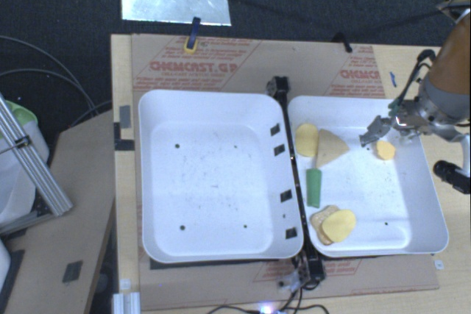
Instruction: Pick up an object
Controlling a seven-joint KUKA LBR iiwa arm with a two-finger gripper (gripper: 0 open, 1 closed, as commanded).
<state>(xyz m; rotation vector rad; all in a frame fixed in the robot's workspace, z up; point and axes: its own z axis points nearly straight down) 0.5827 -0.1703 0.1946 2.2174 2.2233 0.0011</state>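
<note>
Reaching in from the right over the right bin [423, 187], gripper [377, 133] low near that bin's upper right part, just beside a small yellow piece [385, 151]; whether open or closed, cannot tell, and nothing seen held. Elsewhere in the right bin: yellow round piece [306, 139] touching a pale wedge [332, 147], green stick [314, 187] below them, yellow disc [338, 226] overlapping a tan piece [322, 217] near the front. Left bin [213, 180] alongside on the worktop [243, 62].

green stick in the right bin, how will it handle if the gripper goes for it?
The green stick looks straight and narrow, so probably stiff and light. Lying flat on the right bin floor, it may skid or pivot when nudged. If round, it could roll; the cross-section isn't clear.
</note>
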